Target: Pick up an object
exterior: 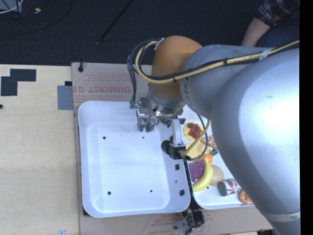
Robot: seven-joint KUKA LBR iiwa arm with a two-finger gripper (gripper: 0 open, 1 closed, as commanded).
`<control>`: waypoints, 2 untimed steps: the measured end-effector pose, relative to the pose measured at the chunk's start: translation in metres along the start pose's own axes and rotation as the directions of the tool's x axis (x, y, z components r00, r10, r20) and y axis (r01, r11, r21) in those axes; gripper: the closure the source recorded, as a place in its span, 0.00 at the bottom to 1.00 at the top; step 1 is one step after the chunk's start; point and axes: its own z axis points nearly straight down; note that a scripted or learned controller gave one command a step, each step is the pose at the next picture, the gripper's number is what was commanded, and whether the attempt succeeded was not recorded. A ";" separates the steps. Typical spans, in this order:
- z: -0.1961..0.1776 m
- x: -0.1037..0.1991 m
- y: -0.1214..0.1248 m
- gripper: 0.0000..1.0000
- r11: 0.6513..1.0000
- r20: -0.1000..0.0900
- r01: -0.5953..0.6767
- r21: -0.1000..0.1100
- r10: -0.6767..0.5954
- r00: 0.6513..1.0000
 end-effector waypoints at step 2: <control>-0.164 0.077 0.017 1.00 1.000 -0.006 0.002 -0.023 -0.002 1.000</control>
